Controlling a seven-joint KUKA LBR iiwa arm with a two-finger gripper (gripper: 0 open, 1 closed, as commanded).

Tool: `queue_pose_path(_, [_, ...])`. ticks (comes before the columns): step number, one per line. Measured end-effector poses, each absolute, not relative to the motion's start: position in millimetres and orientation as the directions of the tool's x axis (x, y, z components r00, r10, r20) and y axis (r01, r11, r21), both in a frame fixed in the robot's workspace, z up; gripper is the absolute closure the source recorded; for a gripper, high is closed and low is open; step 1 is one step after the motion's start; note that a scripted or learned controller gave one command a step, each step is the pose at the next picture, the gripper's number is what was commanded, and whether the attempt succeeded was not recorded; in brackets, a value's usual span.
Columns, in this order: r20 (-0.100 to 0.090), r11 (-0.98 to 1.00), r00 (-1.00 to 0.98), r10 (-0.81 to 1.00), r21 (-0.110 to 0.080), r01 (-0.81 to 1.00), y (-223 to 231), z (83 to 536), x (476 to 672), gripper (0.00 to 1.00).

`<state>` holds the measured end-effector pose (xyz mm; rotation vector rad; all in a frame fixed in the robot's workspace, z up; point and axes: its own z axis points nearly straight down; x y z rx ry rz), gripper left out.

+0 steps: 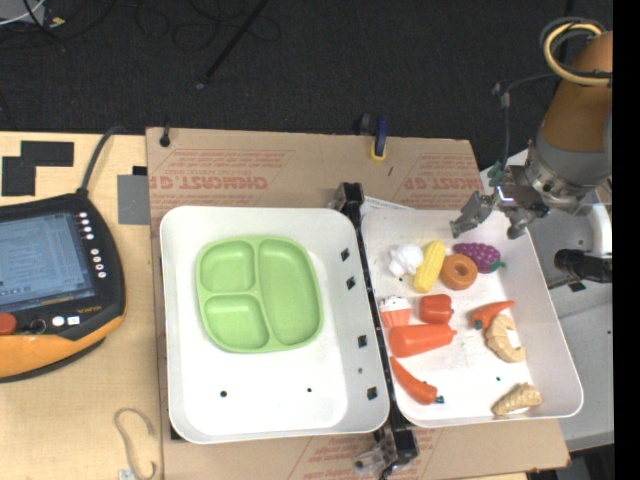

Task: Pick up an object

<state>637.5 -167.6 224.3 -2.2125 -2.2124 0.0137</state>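
Gripper [492, 214] hangs above the right bin's [560, 368] far edge, fingers spread apart, nothing between them. Toy food lies below and left of it in that bin: purple grapes [478, 256] nearest, then donut [460, 271], corn [431, 265], carrot [420, 340]. Left bin [190, 388] holds a green tray [259, 294].

Even overhead light, bins [200, 238] bright w/ mild glare; background dark, slightly soft focus, faint shadows.
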Motion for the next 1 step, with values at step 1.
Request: queue_pose_path(1, [0.000, 0.001, -0.001, 1.000, -0.001, 1.000, -167.9, 233.0, 640.0, 0.00])
